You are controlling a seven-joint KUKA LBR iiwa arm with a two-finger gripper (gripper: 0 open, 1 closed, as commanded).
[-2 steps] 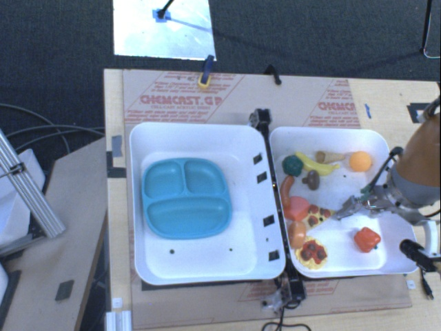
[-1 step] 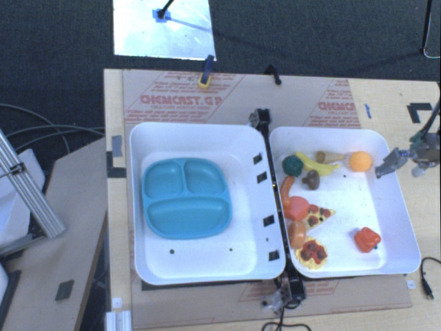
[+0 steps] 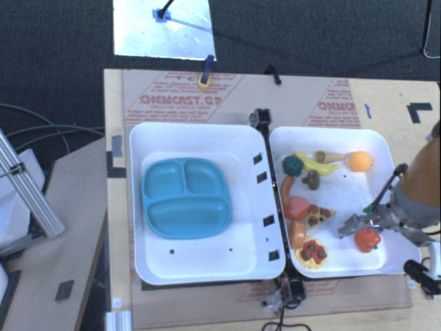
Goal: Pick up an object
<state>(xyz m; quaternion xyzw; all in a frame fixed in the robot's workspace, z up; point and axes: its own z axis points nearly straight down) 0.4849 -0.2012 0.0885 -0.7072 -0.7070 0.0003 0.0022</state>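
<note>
The right bin (image 3: 375,142) holds several toy foods: a green broccoli (image 3: 293,165), a yellow banana (image 3: 315,163), an orange (image 3: 360,161), a brown mushroom (image 3: 313,179), a pizza slice (image 3: 318,216) and a red pepper (image 3: 367,239). My gripper (image 3: 351,225) is low in this bin's front right part. It reaches in from the right, and its tip points left toward the pizza slice. The red pepper lies right beside it, on its near side, touching or almost touching. Nothing shows as lifted.
The left bin (image 3: 158,140) bears a blue divided plate (image 3: 186,197). More toys line the right bin's left side: an orange sausage (image 3: 286,187), a pink-red piece (image 3: 298,207) and a yellow disc with red topping (image 3: 313,252). A black divider (image 3: 274,205) separates the bins.
</note>
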